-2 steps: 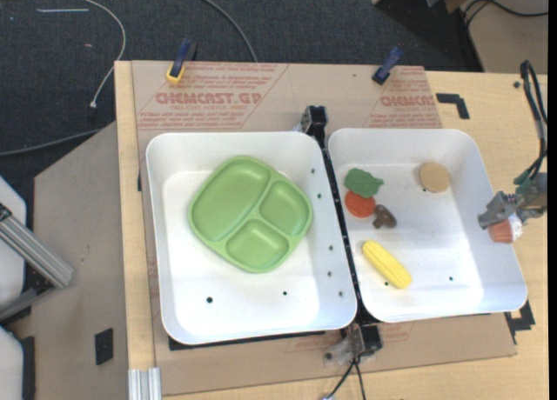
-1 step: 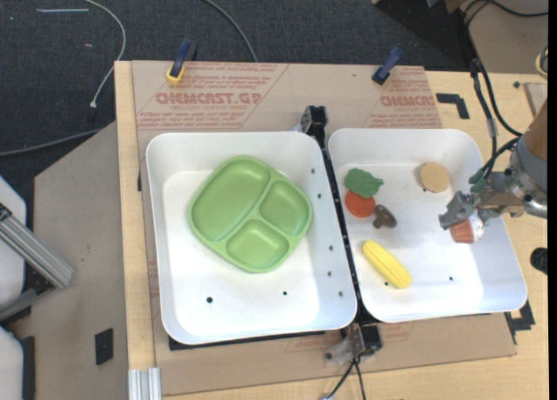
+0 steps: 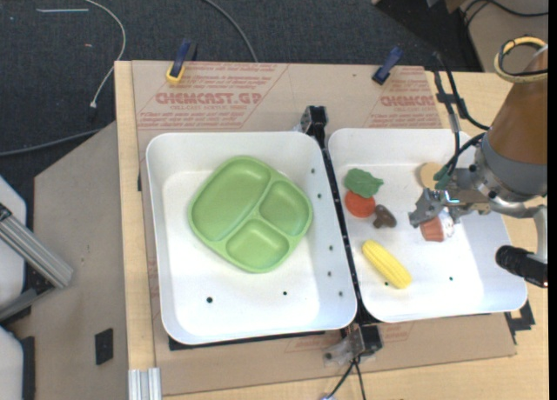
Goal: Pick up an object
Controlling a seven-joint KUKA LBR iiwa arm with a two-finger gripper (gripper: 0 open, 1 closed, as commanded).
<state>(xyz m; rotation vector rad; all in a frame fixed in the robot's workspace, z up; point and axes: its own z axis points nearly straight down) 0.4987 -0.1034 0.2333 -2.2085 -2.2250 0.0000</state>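
Two white bins sit side by side on a cardboard-covered bench, the left bin [image 3: 174, 303] bearing a green tray [image 3: 251, 213]. Over the right bin [image 3: 487, 298] the gripper [image 3: 432, 212] hangs low, just above a small red-and-white object [image 3: 436, 230]; whether it is spread or pinching cannot be told. A corn cob [image 3: 386, 265], tomato [image 3: 359, 204] and brown piece [image 3: 385, 216] lie near the divider. Judged from here, a clean pick means centring over the red-and-white object, descending fully, then closing before lifting.
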